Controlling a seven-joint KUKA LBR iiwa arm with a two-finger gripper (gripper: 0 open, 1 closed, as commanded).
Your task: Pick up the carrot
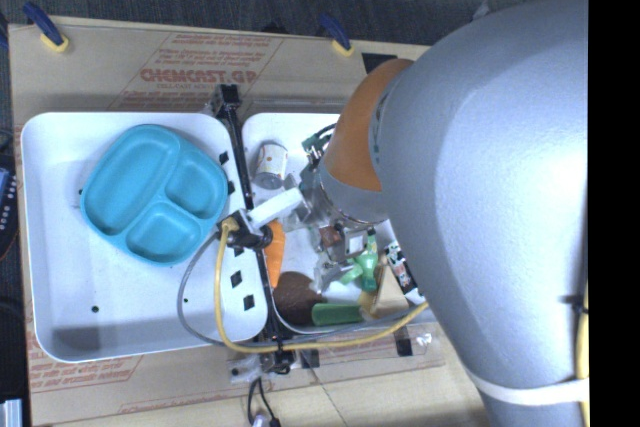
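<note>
Carrot (277, 242): lies at right bin's (262, 127) left wall, not lifted. Jaws (335, 265) low beside it; opening and hold cannot be told.

On the desk (90, 50) two bins sit side by side. The left bin (50, 245) holds a divided tray (155, 193) toward its far side. My claw (335, 255) reaches into the right bin (290, 127), near the carrot (276, 250) at that bin's left wall. A cup (270, 160) lies farther back.
</note>
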